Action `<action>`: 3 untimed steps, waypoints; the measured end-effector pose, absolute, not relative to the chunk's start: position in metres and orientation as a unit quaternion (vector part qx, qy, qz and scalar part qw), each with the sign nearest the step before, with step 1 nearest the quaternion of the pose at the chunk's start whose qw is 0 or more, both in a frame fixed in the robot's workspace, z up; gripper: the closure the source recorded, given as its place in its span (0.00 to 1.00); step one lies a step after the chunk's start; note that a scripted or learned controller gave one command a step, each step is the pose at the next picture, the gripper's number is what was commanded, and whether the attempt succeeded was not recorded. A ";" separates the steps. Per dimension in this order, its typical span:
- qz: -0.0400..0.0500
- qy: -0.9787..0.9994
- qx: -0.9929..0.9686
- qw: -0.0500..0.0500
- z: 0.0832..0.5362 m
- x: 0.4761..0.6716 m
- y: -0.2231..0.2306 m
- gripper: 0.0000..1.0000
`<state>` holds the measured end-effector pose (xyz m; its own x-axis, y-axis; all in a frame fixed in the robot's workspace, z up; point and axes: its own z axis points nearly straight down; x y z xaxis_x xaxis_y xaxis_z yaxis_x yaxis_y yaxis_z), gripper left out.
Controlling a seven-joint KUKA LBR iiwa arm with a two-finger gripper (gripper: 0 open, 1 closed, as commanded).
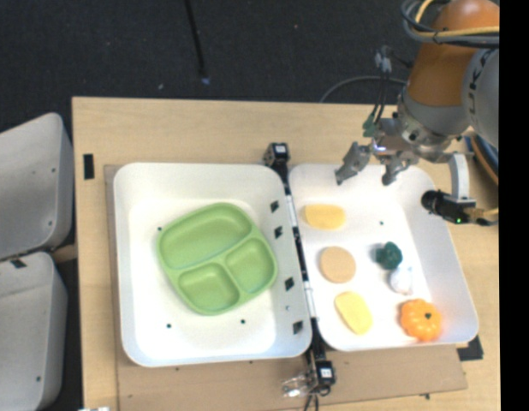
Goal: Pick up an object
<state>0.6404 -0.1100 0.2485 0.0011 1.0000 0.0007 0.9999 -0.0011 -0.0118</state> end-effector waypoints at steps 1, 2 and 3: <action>0.000 -0.708 -0.707 0.000 0.256 0.642 -0.110 0.00; 0.002 -0.707 -0.708 0.001 0.197 0.639 -0.119 0.00; 0.002 -0.705 -0.709 0.001 0.151 0.632 -0.116 0.00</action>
<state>0.6317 -0.1162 0.1512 0.0053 1.0000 -0.0012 1.0000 -0.0053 -0.0036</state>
